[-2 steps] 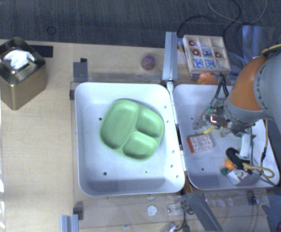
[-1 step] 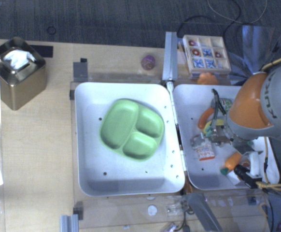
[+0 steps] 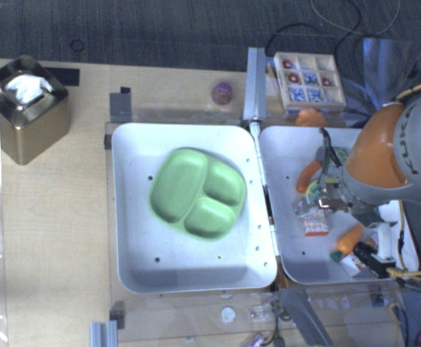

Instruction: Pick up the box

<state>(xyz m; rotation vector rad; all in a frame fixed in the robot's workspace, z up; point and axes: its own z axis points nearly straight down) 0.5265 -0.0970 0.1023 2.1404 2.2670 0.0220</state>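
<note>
Box (image 3: 314, 225), small and white with red print, lies in the right bin (image 3: 290, 262), lower right of centre in the frame. The gripper (image 3: 325, 197) hangs just above it in the picture; whether it is open or closed cannot be told from this slant. Clutter is the likely trouble. An orange-red piece (image 3: 307, 175) sits to the gripper's upper left, and an orange item (image 3: 350, 238) lies near the box's right. A descent slightly off target could catch a neighbour, or push the low box aside.
</note>
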